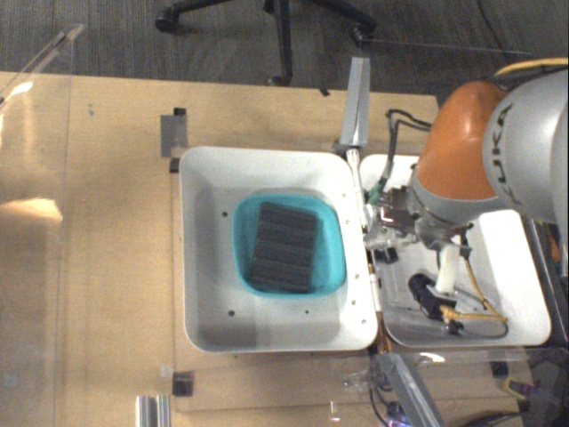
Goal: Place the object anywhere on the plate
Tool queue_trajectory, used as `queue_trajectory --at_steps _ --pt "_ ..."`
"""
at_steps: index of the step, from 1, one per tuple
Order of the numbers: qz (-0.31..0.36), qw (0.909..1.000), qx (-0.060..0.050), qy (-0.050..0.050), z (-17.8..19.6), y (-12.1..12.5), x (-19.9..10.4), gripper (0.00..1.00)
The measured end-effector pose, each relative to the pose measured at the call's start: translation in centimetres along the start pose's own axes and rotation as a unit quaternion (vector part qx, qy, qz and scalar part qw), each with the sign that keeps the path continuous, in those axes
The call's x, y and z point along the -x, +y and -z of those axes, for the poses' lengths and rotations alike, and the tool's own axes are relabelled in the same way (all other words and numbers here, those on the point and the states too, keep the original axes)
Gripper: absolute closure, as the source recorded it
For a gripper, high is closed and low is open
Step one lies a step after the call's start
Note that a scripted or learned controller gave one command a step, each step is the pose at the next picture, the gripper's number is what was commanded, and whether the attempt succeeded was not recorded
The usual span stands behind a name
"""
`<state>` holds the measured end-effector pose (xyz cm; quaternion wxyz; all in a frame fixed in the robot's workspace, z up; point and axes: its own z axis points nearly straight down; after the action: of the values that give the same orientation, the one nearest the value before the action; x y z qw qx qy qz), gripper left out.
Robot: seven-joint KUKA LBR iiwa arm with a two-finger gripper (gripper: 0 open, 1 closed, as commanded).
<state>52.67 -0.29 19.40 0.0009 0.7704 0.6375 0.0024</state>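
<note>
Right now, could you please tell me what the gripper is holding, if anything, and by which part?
It cannot be told; the arm covers its tip over the right bin. The dark block lies on the blue plate, untouched.

Grey arm (533,158), orange band (455,154), lettering (498,145) perhaps "KUKA".

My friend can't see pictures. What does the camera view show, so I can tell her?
A dark ribbed block lies on a blue plate in the white bin on the picture's left. The grey and orange robot arm reaches over the other white bin beside it.
</note>
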Motion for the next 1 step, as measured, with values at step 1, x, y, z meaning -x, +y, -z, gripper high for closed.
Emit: queue_trajectory --at_steps 1 --pt "-0.001 1.0000 0.000 0.000 0.00 0.01 0.04 0.00"
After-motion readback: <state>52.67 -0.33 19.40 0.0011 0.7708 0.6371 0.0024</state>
